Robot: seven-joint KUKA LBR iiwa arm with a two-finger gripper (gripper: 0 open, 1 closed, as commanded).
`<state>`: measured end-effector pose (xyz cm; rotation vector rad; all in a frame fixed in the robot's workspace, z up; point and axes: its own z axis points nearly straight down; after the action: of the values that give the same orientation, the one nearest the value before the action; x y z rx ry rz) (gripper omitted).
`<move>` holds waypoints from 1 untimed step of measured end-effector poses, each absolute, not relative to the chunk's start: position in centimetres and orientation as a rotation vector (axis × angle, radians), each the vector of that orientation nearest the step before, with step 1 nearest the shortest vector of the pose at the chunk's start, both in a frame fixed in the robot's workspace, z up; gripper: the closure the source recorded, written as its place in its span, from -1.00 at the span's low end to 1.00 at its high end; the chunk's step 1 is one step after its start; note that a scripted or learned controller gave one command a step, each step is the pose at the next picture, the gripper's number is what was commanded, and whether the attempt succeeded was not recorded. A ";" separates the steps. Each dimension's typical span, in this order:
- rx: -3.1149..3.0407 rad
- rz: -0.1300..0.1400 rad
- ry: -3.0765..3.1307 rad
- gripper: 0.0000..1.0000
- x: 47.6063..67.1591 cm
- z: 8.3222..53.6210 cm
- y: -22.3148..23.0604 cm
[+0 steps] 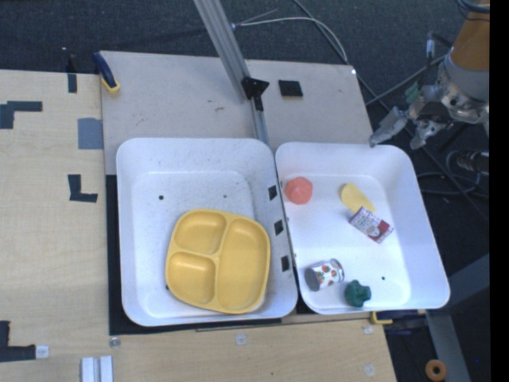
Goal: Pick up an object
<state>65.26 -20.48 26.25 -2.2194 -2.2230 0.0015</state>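
small can (pixel 324 274), printed label unreadable; red-labelled packet (pixel 371 224)

Robotics laboratory, seen from above. A plywood desk (pixel 48 237) carries patches of grey and black tape (pixel 89 132) and a bare grey board (pixel 191 94) on which two shallow white bins (pixel 131 213) sit side by side. A slanted aluminium strut (pixel 219 26) crosses the board, and loose cables (pixel 318 26) trail over dark carpet (pixel 334 6) behind it. At the right edge an industrial arm (pixel 469 54), grey with an orange band, reaches in over further wiring. The bins hold test props rather than working goods: a yellow divided plate (pixel 219 261), a toy can (pixel 324 274) and small plastic foods (pixel 299 190).
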 end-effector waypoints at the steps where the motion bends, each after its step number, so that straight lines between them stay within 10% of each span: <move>1: -2.218 0.007 -2.220 -1.00 64.9 21.4 -21.3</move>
<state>64.90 -21.29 21.37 -2.2184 -2.2195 0.0073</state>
